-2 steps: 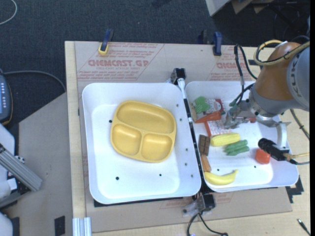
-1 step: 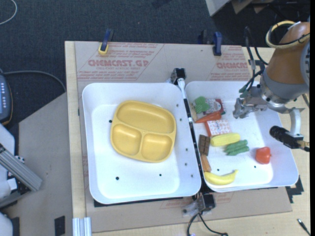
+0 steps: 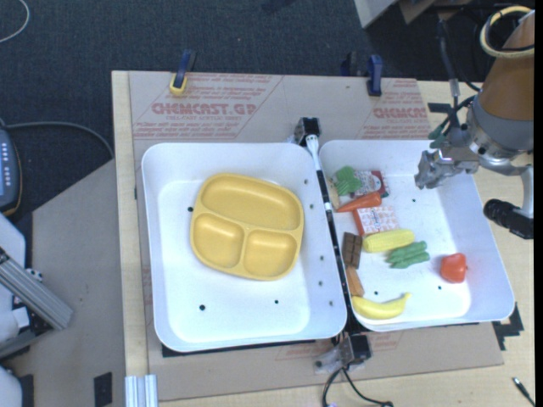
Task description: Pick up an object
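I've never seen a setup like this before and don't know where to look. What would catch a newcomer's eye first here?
Most striking is the big yellow divided plate lying alone in the left white bin. Next is the bright clutter of toy food in the right white bin: a banana near the front edge, a red tomato to the right, and a carrot further back. Above that bin's far right side hangs the arm's end effector.

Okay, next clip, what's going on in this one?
A grey robot arm reaches in from the right, and its gripper hangs over the upper part of the right bin, nothing visibly held. That bin has small toy foods: a banana, a red tomato-like piece, green beans, a carrot and a few more. The left bin has a yellow divided plate, untouched.
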Motion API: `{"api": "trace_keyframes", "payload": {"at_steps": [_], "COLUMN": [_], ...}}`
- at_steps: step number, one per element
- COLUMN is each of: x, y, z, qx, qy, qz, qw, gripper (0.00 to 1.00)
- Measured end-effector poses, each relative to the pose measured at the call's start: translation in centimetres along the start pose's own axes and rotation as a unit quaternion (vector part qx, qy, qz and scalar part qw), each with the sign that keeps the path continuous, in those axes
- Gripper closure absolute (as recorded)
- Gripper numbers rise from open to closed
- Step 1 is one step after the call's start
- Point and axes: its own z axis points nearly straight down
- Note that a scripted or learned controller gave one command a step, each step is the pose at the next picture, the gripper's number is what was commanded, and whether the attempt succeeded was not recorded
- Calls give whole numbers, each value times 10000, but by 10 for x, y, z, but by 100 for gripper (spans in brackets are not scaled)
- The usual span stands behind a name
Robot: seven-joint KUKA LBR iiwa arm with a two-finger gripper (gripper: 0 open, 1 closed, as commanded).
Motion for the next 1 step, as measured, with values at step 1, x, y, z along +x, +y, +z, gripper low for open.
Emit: {"api": "trace_keyframes", "payload": {"at_steps": [1], "x": [58], "y": [-7], "z": [3], "qx": [59], "qy": [28], "qz": [-21], "qw": [10000], "gripper": [100]}}
